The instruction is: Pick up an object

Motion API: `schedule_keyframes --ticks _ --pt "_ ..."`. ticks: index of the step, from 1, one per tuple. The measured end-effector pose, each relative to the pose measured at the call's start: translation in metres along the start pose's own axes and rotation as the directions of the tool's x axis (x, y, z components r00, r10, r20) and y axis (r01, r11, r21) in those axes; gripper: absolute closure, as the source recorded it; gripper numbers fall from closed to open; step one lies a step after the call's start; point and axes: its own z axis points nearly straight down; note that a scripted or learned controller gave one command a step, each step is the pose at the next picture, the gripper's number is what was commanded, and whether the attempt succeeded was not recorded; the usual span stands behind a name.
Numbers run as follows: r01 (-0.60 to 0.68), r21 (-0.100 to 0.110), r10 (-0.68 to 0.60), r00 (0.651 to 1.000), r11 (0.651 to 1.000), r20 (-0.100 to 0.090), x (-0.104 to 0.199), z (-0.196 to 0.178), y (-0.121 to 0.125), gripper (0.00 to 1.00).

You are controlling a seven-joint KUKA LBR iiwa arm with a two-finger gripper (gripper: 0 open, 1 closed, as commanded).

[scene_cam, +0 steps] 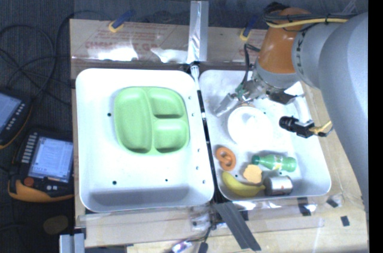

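Smooth glossy white plastic bins (pixel 90 186), matt green plastic divided plate (pixel 151 119), glossy green plastic bottle (pixel 274 162), shiny metal can (pixel 278 185), smooth yellow banana (pixel 239 185), brushed grey metal arm (pixel 341 60), rough dark carpet (pixel 36 6)

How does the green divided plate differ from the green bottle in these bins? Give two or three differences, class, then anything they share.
The green divided plate lies alone in the left bin; the green bottle lies in the right bin among other items. The plate is much larger than the bottle. The plate is pale green and flat with compartments; the bottle is darker, narrow, on its side. Both are green.
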Motion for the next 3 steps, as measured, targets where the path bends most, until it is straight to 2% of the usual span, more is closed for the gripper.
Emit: schedule_keyframes --ticks 1,2,3 --pt "0.091 0.013 -0.091 0.996 0.996 -0.009 -0.016 0.000 0.022 0.00" --pt "0.225 -0.003 -0.225 0.974 0.974 -0.002 0.009 -0.001 -0.045 0.00" --pt "0.258 -0.007 -0.258 0.966 0.966 0.003 0.027 -0.002 -0.081 0.00"
